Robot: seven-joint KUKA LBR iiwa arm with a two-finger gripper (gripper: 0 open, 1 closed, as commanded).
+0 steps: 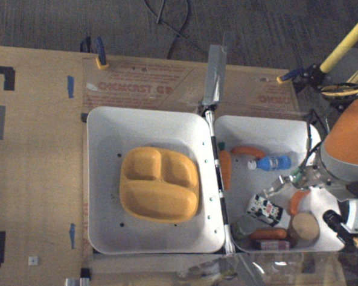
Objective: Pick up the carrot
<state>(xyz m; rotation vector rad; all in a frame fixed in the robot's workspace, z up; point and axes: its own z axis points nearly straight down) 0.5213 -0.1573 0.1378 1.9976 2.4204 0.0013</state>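
Observation:
The carrot (224, 169) is a long orange piece lying along the left wall of the right bin (261, 129), pointing toward the far and near sides. My gripper (293, 181) hangs low over the right half of that bin, well to the right of the carrot and apart from it. A short orange-red piece (297, 202) lies just below the gripper; I cannot tell whether the two touch. The arm's orange band (348, 137) and grey wrist hide the bin's right rim.
In the right bin lie a reddish sausage (248, 151), a blue bottle (272, 162), a black-and-white box (264, 209), a round brown item (304, 227) and a red sausage (269, 234). The left bin (99, 165) holds a yellow divided tray (159, 183).

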